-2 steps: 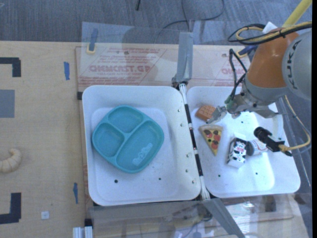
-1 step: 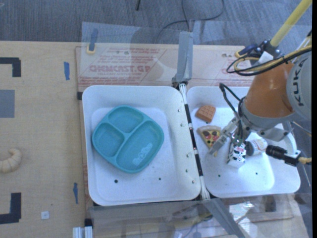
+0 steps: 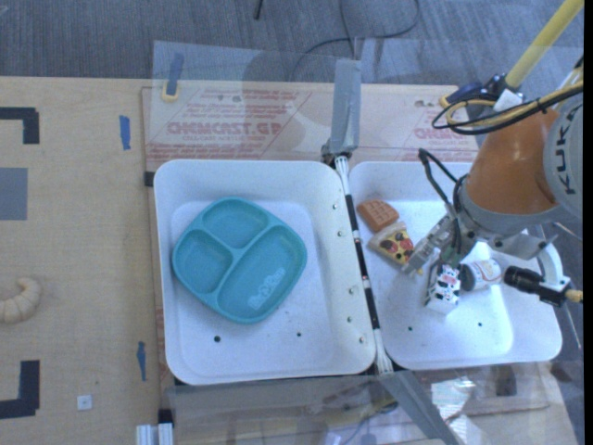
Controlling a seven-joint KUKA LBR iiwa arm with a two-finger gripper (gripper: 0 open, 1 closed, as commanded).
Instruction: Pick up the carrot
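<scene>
A robot lab or test bench: a plywood bench point(image 3: 74, 248) marked with black tape squares point(image 3: 23, 125) at its left edge, loose cables point(image 3: 375, 7) on grey carpet point(image 3: 111, 12) beyond its far edge, two white bins point(image 3: 278, 360).

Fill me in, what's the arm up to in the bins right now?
The KUKA arm reaches in over the right bin, its pincer low among the small items there: a waffle-like piece, a pizza-slice toy and a black-and-white toy. I can't tell whether it grips anything, and no carrot is clearly visible. The left bin holds a teal divided plate.
</scene>
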